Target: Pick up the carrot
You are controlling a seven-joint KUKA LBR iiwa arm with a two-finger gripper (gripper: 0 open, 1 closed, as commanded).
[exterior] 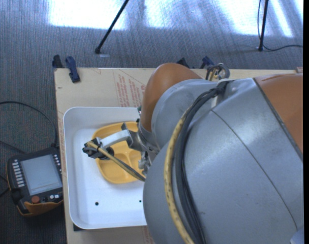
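White bin (75, 187), yellow dish (114, 173) under the hand (142, 162).

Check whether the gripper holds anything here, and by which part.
Cannot be told: the grey arm blocks the view of any grasp above the yellow divided plastic plate in the shallow white bin.

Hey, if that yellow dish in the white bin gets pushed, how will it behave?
The yellow dish looks shallow and moulded, so probably stiff and light. Lying flat on the white bin floor, it would likely slide rather than tip.
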